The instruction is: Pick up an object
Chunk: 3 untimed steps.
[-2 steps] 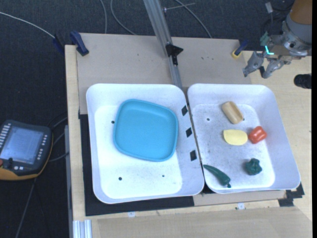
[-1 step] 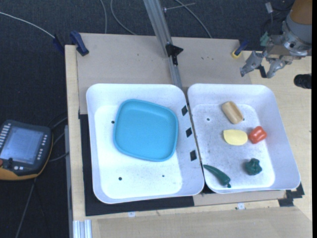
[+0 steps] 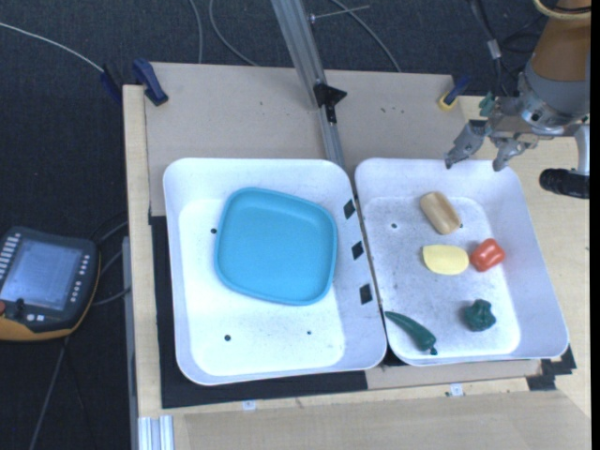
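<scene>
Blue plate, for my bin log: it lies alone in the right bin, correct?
No. The blue plate lies alone in the left bin, not the right one, as the camera view shows.

The arm was cut off by the top and right edges. The rail ran out past the top edge. The pendant was clipped at the left edge. The plate hid much of the left bin's floor. The green lump was too small to identify.
</scene>
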Available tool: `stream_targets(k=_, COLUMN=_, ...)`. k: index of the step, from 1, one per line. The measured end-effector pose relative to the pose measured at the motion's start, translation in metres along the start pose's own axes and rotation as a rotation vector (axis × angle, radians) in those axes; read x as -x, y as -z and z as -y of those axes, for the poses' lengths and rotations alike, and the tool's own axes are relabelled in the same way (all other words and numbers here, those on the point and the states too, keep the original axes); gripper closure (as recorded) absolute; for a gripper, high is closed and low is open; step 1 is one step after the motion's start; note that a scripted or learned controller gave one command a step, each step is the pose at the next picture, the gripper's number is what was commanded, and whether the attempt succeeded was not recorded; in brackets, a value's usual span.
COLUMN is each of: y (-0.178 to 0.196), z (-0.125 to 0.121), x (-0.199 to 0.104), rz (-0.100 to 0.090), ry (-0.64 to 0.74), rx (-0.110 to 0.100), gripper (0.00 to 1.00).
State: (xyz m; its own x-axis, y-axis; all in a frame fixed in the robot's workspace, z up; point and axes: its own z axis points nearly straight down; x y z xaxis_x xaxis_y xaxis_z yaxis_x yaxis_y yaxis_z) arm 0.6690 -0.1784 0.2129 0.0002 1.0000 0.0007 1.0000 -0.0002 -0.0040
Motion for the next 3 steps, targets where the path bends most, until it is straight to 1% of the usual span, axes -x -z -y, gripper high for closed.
stream_targets(k=2, y=-0.095, z=0.001, x=0.015, rz=0.000, ry=0.000, rx=0.000, gripper=0.00)
stream_targets(k=3, y=-0.081, z=0.000, x=0.015, rz=0.001, ry=0.001, rx=0.006, gripper=1.00)
